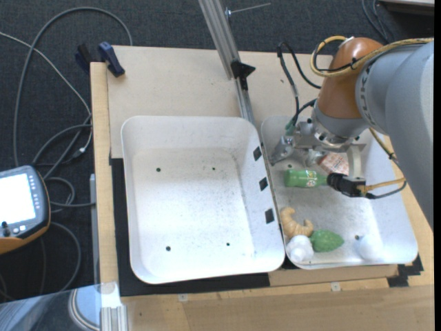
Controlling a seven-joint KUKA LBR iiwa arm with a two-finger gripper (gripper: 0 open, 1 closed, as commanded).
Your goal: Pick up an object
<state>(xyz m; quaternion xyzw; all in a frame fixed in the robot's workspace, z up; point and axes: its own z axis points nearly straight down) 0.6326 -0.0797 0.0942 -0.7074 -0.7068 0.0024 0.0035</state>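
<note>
- Green bottle (pixel 305 178) lies on its side in the right bin (pixel 386 243), just below the gripper (pixel 303 147); its label has pale marks, too small to read.
- A pinkish patterned packet (pixel 335 162) lies just beside the bottle, partly under the wrist; any print on it is blurred.
- Near the bin's front-left corner sit a tan, knobbly piece (pixel 295 220), a white round thing (pixel 300 247) and a green bumpy thing (pixel 326 240), close together, the last two touching.
- The gripper hangs low over the back of the right bin, above the bottle; whether its fingers are spread or closed cannot be told, and nothing shows between them.
- The grey arm (pixel 400 95) with its orange band (pixel 344 81) comes in from the right, with yellow and black cables looped around the wrist.
- The left bin (pixel 138 185) is white with fine dark specks.
- Both bins rest on a pale wooden bench (pixel 172 81); a blue clamp (pixel 110 58) grips its far left corner.
- A slanted metal rail (pixel 220 33) crosses the bench's back.
- Dark carpet (pixel 41 88) with loose cables surrounds the bench; a handheld pendant with a lit screen (pixel 21 205) lies at left.
</note>
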